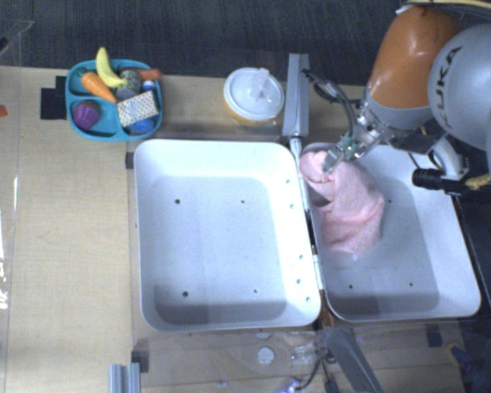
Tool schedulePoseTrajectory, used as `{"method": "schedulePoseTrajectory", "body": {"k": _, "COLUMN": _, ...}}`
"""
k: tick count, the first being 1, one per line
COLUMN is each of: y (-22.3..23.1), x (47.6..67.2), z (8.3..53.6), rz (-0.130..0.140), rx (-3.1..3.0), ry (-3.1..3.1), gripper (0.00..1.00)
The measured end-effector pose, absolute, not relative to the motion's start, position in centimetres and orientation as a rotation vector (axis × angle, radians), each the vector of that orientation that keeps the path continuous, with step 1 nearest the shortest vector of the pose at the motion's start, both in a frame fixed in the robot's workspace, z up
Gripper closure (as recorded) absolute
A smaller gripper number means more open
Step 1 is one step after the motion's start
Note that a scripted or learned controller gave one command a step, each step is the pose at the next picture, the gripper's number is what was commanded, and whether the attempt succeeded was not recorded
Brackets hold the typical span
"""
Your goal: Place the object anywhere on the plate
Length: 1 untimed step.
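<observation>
Cloth (352, 211), pink and crumpled, lay in the right bin (442, 293), against the wall that bin shares with the left bin (221, 236). It looked soft and light, so it would sag and fold when lifted; a raised fold near its top seemed the best place to pinch. The jaws (344, 151) were at the cloth's upper edge, apparently touching it. Whether they were clenched or released, I could not tell.
</observation>
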<state>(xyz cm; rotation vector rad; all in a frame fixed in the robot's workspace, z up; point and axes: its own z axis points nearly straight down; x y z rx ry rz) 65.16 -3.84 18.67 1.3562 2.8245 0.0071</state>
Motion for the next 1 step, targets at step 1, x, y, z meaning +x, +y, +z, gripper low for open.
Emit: {"method": "schedulePoseTrajectory", "body": {"k": 1, "y": -3.68, "x": 65.43, "z": 22.73, "rz": 0.009, "rx": 1.347, "ry": 2.826, "gripper": 1.00}}
